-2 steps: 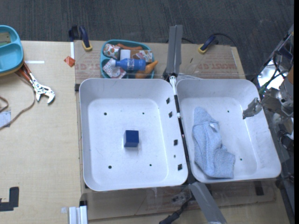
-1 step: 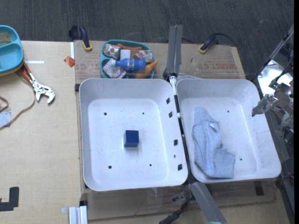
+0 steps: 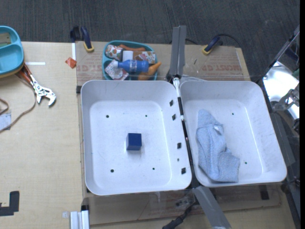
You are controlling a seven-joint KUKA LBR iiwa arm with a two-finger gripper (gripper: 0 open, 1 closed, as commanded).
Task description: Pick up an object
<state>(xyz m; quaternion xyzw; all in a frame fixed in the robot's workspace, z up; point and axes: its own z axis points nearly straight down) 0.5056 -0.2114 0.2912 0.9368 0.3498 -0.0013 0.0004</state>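
Observation:
A small dark blue cube (image 3: 134, 141) sits flat near the middle of the left white bin (image 3: 95, 171). A crumpled pale blue-grey cloth (image 3: 214, 149) lies in the right white bin (image 3: 259, 128), running from its centre down to the front wall. Nothing touches either object.
Behind the left bin stands a teal tray (image 3: 108, 52) holding several small items. A wrench (image 3: 43, 94) and a teal dish (image 3: 9, 49) lie on the wooden bench at the left. A grey post (image 3: 177, 49) rises behind the bins' seam. Shiny metal framing (image 3: 282, 80) sits at the right edge.

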